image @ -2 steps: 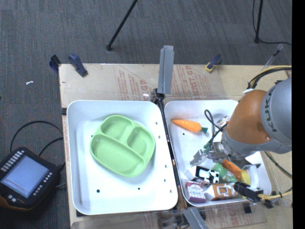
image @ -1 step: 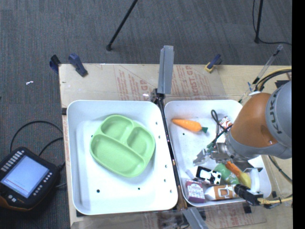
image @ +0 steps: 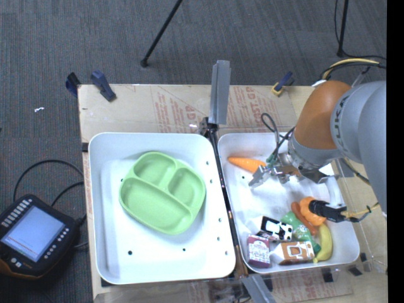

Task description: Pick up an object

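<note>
carrot lies at the right bin's twelve o'clock, loose, tip pointing left. gripper hovers just at its four o'clock, fingers slightly parted, gripping nothing, likely lining up. toy food clusters at five o'clock; green plate fills the left bin.

The gripper hangs over the right bin, with the carrot just beside it toward the bin's far left corner. Nearer the camera than the gripper, toys and cartons crowd the bin's near right corner. Well to its left, the divided plate lies in the left bin.
</note>
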You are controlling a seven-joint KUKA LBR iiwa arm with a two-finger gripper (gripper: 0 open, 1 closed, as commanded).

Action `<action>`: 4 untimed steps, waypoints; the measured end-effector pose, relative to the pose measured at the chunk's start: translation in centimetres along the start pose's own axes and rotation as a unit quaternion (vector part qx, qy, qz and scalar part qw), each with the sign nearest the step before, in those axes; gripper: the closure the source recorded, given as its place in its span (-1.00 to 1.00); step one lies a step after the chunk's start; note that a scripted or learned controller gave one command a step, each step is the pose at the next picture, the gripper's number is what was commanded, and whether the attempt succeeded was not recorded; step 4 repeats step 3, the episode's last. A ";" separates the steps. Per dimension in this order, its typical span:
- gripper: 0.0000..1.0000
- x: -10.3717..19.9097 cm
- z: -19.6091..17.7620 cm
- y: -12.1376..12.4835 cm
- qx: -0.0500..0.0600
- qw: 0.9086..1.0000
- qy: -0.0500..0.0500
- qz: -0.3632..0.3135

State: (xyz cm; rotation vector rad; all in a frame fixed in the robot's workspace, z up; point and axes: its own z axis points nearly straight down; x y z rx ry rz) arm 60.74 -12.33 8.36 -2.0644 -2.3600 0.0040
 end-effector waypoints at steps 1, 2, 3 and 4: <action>-1.00 3.1 0.0 3.9 0.000 1.000 -0.001 0.004; 1.00 3.2 -0.6 3.9 0.004 1.000 0.000 0.003; 1.00 2.4 -24.2 -2.5 -0.001 0.999 -0.001 -0.038; 1.00 2.4 -24.2 -2.5 -0.001 0.999 -0.001 -0.038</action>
